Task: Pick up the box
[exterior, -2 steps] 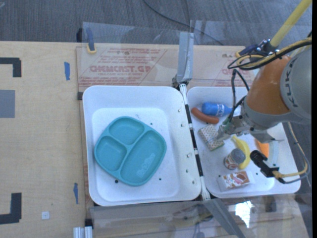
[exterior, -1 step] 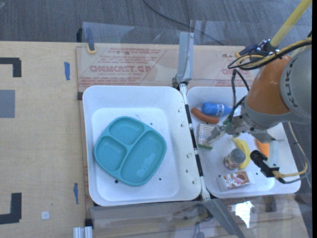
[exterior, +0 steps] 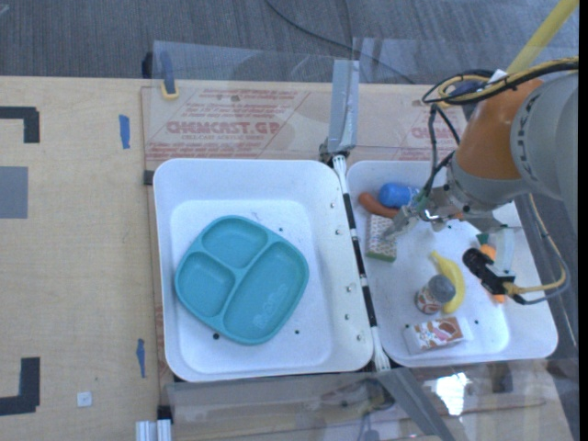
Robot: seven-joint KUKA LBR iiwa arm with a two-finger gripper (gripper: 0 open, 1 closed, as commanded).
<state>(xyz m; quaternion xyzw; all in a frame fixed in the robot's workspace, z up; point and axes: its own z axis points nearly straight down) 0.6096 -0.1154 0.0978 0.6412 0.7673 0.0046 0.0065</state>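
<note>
The box (exterior: 437, 333) is a small white carton with red print. It lies flat near the front edge of the right bin (exterior: 528, 338). My gripper (exterior: 404, 220) hangs over the back left part of that bin, well behind the box and apart from it. Its tip is close above a speckled grey-green pad (exterior: 381, 240). Nothing shows between the tips.
A banana (exterior: 450, 274) and a small can (exterior: 433, 296) lie just behind the box. A blue ball (exterior: 395, 194) and an orange carrot-like piece (exterior: 375, 202) sit at the bin's back left. The left bin (exterior: 175, 186) holds a teal divided plate (exterior: 242, 278).
</note>
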